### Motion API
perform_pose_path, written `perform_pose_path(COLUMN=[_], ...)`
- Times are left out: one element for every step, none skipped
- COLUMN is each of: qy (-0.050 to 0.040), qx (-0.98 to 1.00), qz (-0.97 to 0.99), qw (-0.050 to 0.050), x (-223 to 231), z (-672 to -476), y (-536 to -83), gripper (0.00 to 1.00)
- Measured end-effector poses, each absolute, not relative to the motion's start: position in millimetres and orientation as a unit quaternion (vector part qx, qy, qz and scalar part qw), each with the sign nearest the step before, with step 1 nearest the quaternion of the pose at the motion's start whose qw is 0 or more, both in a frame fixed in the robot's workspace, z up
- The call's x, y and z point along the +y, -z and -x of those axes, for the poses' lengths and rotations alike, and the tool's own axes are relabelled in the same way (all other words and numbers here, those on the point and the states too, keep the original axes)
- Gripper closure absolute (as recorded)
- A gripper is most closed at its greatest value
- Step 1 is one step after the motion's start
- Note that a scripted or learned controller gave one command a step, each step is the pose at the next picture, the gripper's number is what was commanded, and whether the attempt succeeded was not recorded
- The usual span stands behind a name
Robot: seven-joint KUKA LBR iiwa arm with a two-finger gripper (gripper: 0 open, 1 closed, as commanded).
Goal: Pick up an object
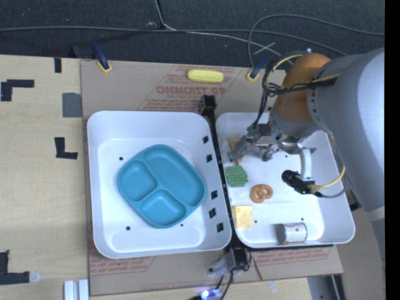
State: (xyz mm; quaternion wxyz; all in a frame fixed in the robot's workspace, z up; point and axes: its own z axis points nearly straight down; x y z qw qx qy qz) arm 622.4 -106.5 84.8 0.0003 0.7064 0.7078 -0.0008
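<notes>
My gripper (245,147) is low over the upper left part of the right bin (331,167), close to the wall between the two bins. Just below it lies a green leafy piece (237,176). A brown pretzel (261,193) sits to the right of that. A yellow square slice (243,217) lies near the bin's front left corner. A short silver and white can (292,232) rests on its side by the front edge. The arm (300,99) with its orange band hides the bin's upper right part.
The left bin (100,142) holds a blue divided plate (161,184). A yellow oblong object (205,75) lies on the cardboard behind the bins. Blue clamps (102,60) hold the cardboard's back corners. Cables hang along the arm's wrist (306,180).
</notes>
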Motion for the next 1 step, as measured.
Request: perform_pose_path(qy=[0.0004], qx=[0.708], qz=[-0.706], qw=[0.001], x=[-106.1], z=[-623.0], y=[-95.6], gripper=[1.0])
